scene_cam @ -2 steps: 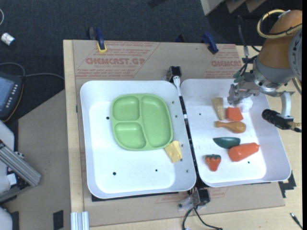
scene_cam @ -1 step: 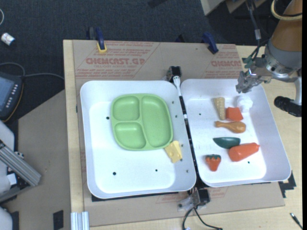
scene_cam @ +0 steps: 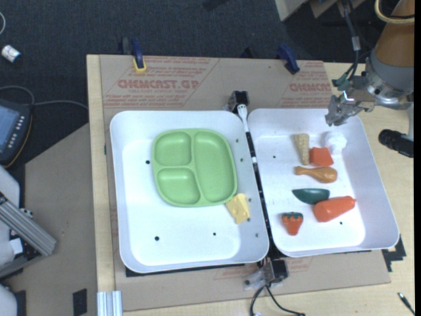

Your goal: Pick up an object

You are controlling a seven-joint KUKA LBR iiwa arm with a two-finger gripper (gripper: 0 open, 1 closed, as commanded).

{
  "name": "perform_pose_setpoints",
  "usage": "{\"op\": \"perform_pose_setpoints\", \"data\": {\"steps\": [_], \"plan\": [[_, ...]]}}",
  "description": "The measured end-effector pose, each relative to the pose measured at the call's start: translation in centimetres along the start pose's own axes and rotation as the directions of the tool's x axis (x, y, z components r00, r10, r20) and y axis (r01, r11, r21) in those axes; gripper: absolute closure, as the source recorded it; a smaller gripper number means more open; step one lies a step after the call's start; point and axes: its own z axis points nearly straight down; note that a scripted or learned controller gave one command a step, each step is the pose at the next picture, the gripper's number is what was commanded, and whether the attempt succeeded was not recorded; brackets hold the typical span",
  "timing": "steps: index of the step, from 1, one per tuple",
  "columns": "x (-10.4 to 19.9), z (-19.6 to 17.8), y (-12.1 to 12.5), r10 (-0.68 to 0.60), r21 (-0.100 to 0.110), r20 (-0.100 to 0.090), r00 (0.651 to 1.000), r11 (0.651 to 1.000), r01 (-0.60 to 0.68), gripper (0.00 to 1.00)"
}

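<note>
Camera view: bench (scene_cam: 197, 78) bears two white bins (scene_cam: 191, 249) on dark floor; pincer (scene_cam: 340, 114) state unclear.

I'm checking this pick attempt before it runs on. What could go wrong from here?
1. The toy foods in the right bin lie close together: orange block beside drumstick, so a descent may nudge neighbours.
2. The gripper hovers near the bin's far edge, by a small white item, and might clip the rim.

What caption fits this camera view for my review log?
Pincer hovers over the right bin's far corner above toy foods; green divided plate and yellow piece lie in the left bin.
</note>
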Motion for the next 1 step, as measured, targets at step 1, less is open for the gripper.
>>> {"op": "perform_pose_setpoints", "data": {"steps": [1], "plan": [[3.74, 0.37, -2.27, -0.003, 0.008, -0.004, 1.0, 1.0, 0.003, 1.0]]}}
